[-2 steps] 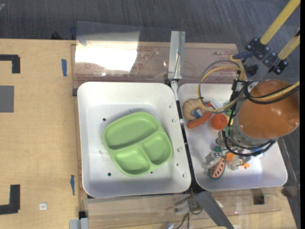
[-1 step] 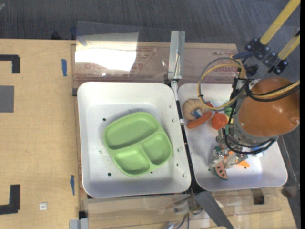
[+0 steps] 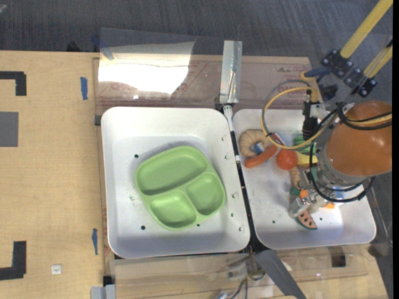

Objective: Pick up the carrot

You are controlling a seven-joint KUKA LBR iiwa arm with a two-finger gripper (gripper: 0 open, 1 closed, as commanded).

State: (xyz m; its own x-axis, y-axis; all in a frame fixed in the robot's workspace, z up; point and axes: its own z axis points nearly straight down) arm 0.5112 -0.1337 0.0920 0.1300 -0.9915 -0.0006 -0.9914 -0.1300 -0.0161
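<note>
Carrot (image 3: 259, 158) lies in the right bin (image 3: 349, 232), upper left. Your gripper (image 3: 305, 209) hangs lower right of it; can't tell finger state. Shift up-left, centre over carrot, descend.

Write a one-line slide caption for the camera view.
The arm hangs over the right bin of toy food, beside the left bin's green divided plate.

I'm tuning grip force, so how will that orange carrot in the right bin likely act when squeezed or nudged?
The carrot looks like smooth, glossy toy plastic, so probably stiff, light and a bit slippery. Its long, rounded, tapered form suggests it could roll or pivot if pushed sideways. It lies against a tan ring-shaped toy, which might shift along with it.
</note>
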